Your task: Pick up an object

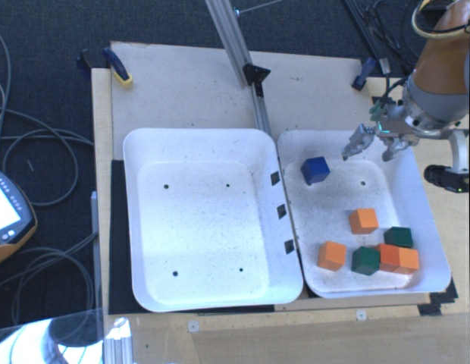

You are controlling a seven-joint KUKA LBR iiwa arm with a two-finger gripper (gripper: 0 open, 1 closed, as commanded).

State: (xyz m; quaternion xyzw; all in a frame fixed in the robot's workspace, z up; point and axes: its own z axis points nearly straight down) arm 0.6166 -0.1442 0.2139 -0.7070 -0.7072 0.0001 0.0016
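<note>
the arm (445,59) is cut off by the right edge.

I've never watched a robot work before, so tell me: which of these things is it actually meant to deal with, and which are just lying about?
For the job:
gripper, open, above the right bin
blue block
orange blocks
green blocks

Just lying about:
left bin
cables on the floor
blue clamps on the bench
metal post

blue cube (315,170): alone, upper right bin
orange cubes (363,221): lower right bin
green cubes (365,261): beside orange ones
</note>
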